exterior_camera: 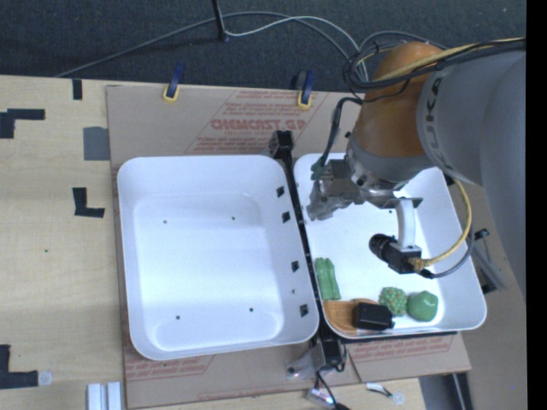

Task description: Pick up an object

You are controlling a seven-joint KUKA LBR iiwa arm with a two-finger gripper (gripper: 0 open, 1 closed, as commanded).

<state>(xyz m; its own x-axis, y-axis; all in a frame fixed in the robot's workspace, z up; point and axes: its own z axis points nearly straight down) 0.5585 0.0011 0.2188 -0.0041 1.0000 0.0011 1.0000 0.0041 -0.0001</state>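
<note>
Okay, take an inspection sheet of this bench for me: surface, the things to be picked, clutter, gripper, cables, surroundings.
Surface: brown cardboard sheet under two shallow white bins, the left bin and the right bin, side by side.
Job's things: all in the right bin's near end: long green ridged piece by the divider, bumpy light-green ball, smooth green rounded piece, flat black block resting on an orange-brown flat piece.
Clutter: nothing seen.
Gripper: two-finger gripper above the right bin's far left part; finger state cannot be told.
Cables: yellow cable looping off the wrist; grey cables on the dark floor behind.
Surroundings: blue-and-yellow clamps on the cardboard's far edge.
</note>
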